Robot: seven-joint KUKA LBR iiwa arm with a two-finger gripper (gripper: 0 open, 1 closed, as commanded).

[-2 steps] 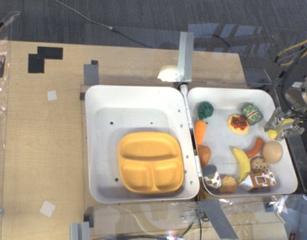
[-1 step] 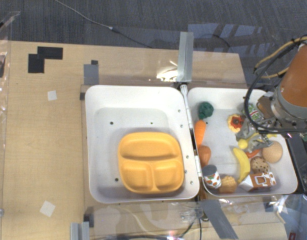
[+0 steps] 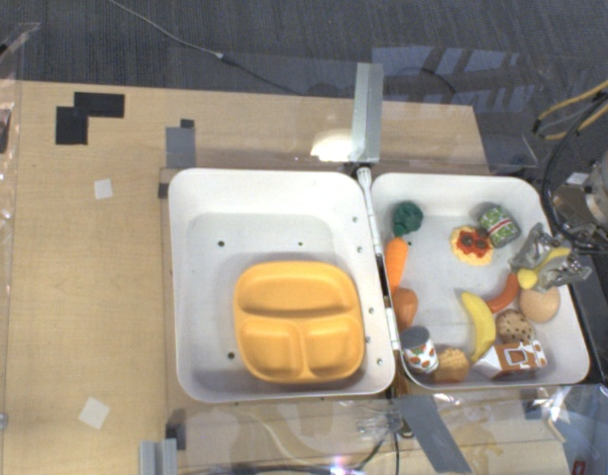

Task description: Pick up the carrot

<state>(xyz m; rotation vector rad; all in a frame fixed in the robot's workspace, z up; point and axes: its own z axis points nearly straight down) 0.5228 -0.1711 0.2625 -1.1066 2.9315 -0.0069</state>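
The carrot (image 3: 396, 262) is orange and tapered. It lies along the left wall of the right bin (image 3: 453, 188), just below a green broccoli piece (image 3: 407, 217) and above a brown rounded item (image 3: 405, 306). My gripper (image 3: 550, 262) is low at the right side of that bin, far to the right of the carrot. It hangs open over a small yellow lemon (image 3: 528, 279) and a tan egg-shaped item (image 3: 540, 305), with no object clearly between its fingers.
The right bin also holds a banana (image 3: 477, 323), a red chili (image 3: 505, 291), a pizza piece (image 3: 472, 244), a green-and-white can (image 3: 500, 226), a cookie (image 3: 512, 327) and a small box (image 3: 518, 358). The left bin (image 3: 195, 265) bears a yellow divided tray (image 3: 299, 320).
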